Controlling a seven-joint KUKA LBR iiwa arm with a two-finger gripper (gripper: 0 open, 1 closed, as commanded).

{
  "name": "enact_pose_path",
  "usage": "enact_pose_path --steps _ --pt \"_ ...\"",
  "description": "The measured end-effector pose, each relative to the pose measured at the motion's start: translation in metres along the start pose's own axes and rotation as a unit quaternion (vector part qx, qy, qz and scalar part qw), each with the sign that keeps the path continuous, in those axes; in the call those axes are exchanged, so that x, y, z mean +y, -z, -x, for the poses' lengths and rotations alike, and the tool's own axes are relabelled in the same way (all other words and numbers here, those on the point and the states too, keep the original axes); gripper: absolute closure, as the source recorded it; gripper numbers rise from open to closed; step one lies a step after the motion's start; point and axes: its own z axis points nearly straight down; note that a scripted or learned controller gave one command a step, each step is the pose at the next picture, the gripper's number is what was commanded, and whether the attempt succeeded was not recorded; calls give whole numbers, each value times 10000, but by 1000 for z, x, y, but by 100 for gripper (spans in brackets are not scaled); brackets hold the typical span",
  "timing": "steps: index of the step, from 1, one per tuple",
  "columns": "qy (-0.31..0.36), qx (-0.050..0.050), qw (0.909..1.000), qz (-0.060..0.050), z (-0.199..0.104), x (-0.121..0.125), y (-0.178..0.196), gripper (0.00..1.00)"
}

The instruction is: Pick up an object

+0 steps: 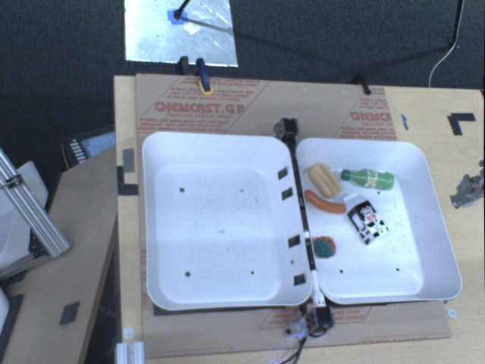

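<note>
The right bin [436, 226] holds several small objects. A tan bun-shaped piece [324, 179] lies near its left wall, with a green bottle [369, 178] on its side just to the right. Below them lie an orange sausage [324, 202] and a black-and-white box [367, 222]. A small green and orange round object [324, 246] sits by the divider. A grey part of my gripper [468, 190] shows at the far right edge, outside the right bin and well apart from all the objects.
The left bin [163, 226] stands beside the right one, joined along a black-clipped divider [301, 218]. Both rest on a cardboard sheet [227, 105] on the bench. A shiny metal plate [180, 21] lies on the floor beyond.
</note>
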Motion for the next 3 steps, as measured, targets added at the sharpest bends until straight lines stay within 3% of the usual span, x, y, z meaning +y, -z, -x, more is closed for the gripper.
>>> enact_pose_path --steps 3 --pt "61 22 10000 -17 -183 13 9 100"
